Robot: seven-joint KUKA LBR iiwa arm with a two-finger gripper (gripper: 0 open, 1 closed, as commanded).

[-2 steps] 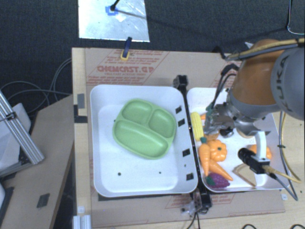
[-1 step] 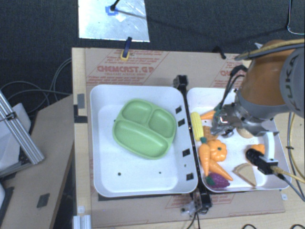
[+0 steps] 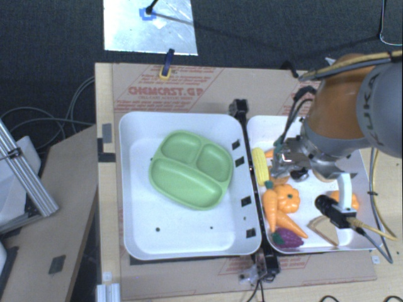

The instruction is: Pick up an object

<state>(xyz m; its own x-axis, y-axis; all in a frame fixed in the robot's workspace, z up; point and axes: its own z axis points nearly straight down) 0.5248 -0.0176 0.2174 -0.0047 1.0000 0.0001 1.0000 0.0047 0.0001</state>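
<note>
The worktop [image 3: 70,187] carries a brown cardboard sheet [image 3: 189,88] printed in red, and on it sit 2 shallow white bins side by side, touching along their inner walls.

The left bin [image 3: 135,231] holds 1 thing: a pale green divided plate [image 3: 190,168] with 3 compartments, lying flat near the bin's middle and set at a slant.

The right bin [image 3: 267,128] holds the small toy foods. The grey arm [image 3: 343,112] with its orange band reaches in from the right and covers much of this bin's upper half. The gripper [image 3: 286,160] hangs low over the bin's left part; I cannot tell whether it is spread or pressed together, and nothing shows pinched in it.

Just beside the gripper, along the bin's left wall, lies a yellow corn cob [image 3: 259,165]. Below it is an orange carrot [image 3: 272,211], touching a round orange fruit [image 3: 288,197]. A purple bunch of grapes [image 3: 286,236] rests at the near edge. A tan wedge [image 3: 322,233] lies further right, and another orange piece [image 3: 350,200] sits partly hidden behind the arm's fittings.

Beyond the bins, a shiny silver sheet [image 3: 150,17] lies on the dark floor, with a small blue and yellow clamp [image 3: 167,65] at the cardboard's far edge.
</note>
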